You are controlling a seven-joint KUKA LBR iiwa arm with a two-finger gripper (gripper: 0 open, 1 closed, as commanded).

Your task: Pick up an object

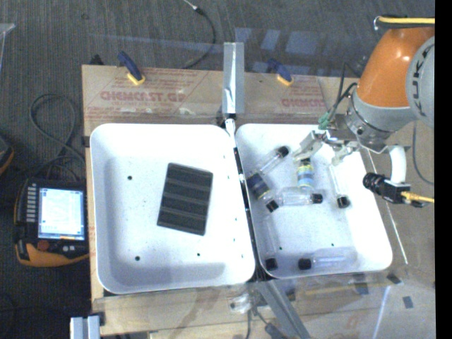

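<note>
Camera view, labelled vial (305, 174) upright, gripper (323, 147) above

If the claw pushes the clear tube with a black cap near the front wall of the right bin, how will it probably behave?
The clear plastic tube with a black cap looks round and lies on its side, so it would probably roll. It seems see-through and thin, so likely light. Its smooth surface may slip between the fingers. The right white bin's front wall is close, which could stop the rolling.

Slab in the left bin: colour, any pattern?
Black slab, with ridged bands across it; camera view.
</note>
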